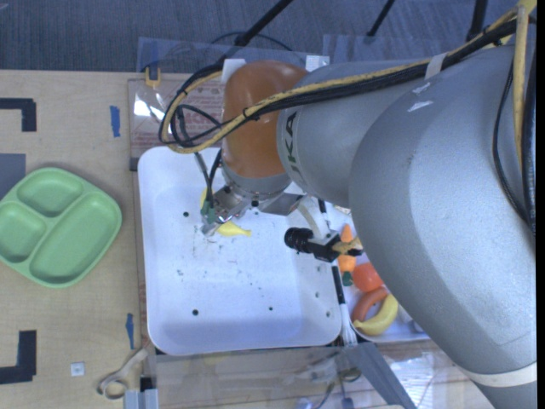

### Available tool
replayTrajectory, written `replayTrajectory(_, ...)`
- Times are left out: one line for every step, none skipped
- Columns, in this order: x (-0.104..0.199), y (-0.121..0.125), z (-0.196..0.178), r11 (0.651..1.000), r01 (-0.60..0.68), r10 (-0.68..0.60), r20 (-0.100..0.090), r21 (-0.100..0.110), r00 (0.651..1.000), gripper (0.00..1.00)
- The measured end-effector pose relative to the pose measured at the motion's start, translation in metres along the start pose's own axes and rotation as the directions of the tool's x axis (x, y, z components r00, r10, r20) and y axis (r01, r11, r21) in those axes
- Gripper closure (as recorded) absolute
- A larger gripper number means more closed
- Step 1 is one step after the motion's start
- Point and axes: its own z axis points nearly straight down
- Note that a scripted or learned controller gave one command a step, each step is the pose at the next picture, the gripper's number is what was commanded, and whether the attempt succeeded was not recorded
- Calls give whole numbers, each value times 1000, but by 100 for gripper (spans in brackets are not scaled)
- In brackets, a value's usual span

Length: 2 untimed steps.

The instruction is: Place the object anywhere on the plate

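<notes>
Grey arm (409, 160) lowers fingers (210, 218), state unclear, beside a yellow object (233, 229) in the white bin (247, 313).

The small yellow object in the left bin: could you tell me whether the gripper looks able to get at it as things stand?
Probably yes. The gripper is down in the white bin right beside the small yellow object, with nothing lying between them.

The bench top (68, 331) looks like pale, matt wood. Left of the white bin (247, 313), the green plate (58, 226) appears to be smooth moulded plastic with a soft sheen. The bin itself looks like smooth white plastic, lightly speckled. Above the bin, the arm (426, 186) has a smooth grey painted shell and a glossy orange band (255, 118). Black cables (196, 109) on it look rubbery.
</notes>
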Motion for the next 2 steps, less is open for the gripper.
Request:
replayTrajectory(38,-31,18,994,105,-105,-2,3,994,100)
replayTrajectory(44,-54,44,997,74,-74,2,-11,997,100)
